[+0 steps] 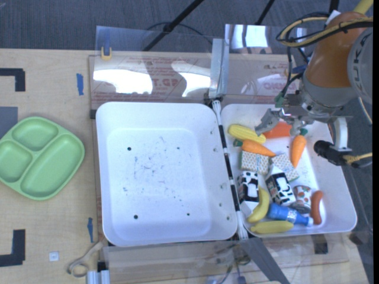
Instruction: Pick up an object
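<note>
No legible text is found. Faint reddish print is seen on the clear panel (pixel 154 78) behind the left bin (pixel 112 123) and on the matching panel (pixel 266 81) behind the right bin (pixel 343 212) — glare and blur leave the letters unreadable. Black-and-white patterned packs (pixel 279 188) in the right bin carry markings, but no words can be made out. Black corner marks (pixel 15 78) on the worktop (pixel 47 64) are plain shapes — not characters.

Glossy white plastic bins (pixel 157 114), a matt green plastic tray (pixel 40 157), on a pale wood bench (pixel 47 70).
</note>
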{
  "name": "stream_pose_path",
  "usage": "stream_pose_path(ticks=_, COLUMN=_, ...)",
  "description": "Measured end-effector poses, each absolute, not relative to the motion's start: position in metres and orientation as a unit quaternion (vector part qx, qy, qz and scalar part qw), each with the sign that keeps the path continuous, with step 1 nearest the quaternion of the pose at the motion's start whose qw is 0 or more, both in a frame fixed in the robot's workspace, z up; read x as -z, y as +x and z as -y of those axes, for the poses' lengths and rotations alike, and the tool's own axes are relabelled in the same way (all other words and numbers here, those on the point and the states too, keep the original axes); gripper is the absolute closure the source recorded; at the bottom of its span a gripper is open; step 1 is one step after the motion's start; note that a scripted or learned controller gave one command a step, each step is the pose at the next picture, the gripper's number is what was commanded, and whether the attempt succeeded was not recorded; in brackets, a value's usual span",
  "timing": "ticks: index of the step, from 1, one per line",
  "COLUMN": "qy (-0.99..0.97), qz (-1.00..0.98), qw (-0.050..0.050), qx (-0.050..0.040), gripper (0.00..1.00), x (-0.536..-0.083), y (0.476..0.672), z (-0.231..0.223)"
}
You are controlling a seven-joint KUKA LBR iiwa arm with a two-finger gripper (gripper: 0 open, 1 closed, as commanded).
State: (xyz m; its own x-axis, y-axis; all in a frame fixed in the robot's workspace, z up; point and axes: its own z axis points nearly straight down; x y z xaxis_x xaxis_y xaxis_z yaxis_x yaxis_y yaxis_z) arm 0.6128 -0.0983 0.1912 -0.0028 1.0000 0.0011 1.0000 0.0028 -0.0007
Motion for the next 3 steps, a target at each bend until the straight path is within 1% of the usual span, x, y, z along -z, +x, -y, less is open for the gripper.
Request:
stream_pose_path(ticks=1, qy=-0.740, qz=0.673, qw=-0.002, qx=0.0006, gripper=0.00, x=-0.166, y=0.643, z=0.172)
stream_pose_path(ticks=2, qy=-0.748, qz=0.663, qw=-0.008, qx=0.0076, gripper=0.00, x=-0.115, y=0.652, z=0.206)
stream_pose_path(ticks=3, qy=-0.726, qz=0.687, qw=-0.002, qx=0.0097, gripper=0.00, x=-0.094, y=0.628, z=0.208)
